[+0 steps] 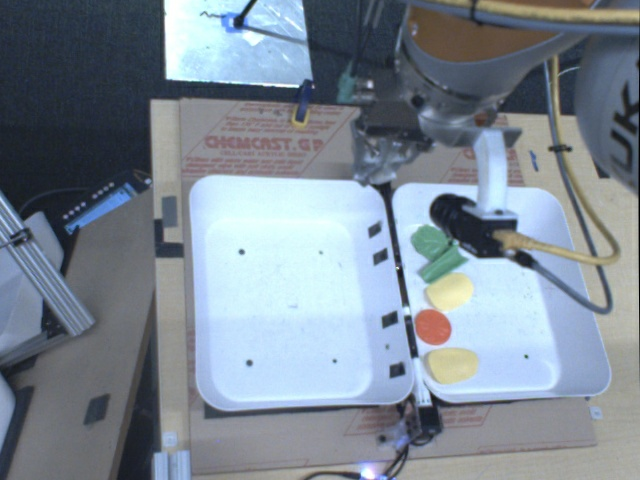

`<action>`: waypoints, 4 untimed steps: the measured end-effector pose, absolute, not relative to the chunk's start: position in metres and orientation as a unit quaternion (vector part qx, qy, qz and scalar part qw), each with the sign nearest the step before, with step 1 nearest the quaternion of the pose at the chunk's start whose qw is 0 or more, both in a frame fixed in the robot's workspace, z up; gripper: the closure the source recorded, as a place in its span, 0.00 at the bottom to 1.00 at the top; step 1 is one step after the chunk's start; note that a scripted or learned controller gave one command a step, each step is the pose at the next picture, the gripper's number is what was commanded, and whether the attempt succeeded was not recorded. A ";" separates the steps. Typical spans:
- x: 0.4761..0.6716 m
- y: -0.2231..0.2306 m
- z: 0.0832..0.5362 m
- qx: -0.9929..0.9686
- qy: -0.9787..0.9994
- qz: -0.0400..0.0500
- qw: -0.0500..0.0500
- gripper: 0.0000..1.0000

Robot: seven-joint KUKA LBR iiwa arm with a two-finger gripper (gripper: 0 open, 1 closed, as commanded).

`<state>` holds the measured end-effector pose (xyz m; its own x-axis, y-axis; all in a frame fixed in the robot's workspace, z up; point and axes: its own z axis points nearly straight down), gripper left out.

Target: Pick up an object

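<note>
Four objects (441, 298) lie below the end effector (383, 160).

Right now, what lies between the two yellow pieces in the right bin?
In the camera view, an orange-red round piece lies between the upper yellow piece and the lower yellow piece.

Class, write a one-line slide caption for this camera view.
KUKA arm's gripper poised at the far edge between two white bins; right bin holds green, yellow and orange pieces.
</note>
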<state>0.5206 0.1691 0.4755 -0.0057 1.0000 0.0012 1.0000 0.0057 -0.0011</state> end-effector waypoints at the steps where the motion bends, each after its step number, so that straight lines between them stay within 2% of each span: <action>1: 0.486 0.190 0.455 -0.705 -0.709 0.000 0.001 1.00; 2: 0.569 0.197 0.496 -0.707 -0.707 -0.004 -0.003 1.00; 3: 0.483 0.215 0.539 -0.704 -0.711 -0.004 0.000 1.00; 4: 0.486 0.235 0.407 -0.705 -0.709 0.005 0.002 1.00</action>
<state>0.4856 0.2351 0.4070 -0.0061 1.0000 -0.0044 0.9999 0.0061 -0.0101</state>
